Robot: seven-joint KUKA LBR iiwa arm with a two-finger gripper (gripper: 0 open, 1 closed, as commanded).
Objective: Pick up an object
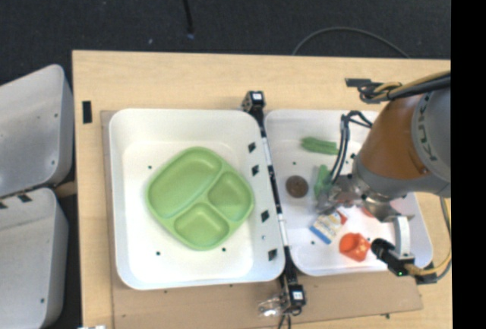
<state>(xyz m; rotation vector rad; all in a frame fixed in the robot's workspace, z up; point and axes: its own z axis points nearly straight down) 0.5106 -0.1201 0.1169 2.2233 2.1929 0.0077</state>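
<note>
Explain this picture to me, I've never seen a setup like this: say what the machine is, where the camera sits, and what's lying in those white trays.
One camera looks down at a slant on a wooden bench. The grey and orange thing is a robot arm reaching in from the right. Its gripper is low in the right bin, among a green piece, a brown disc, a small packet and an orange item. I cannot tell whether it holds anything. The left bin has a green divided plate.
</note>
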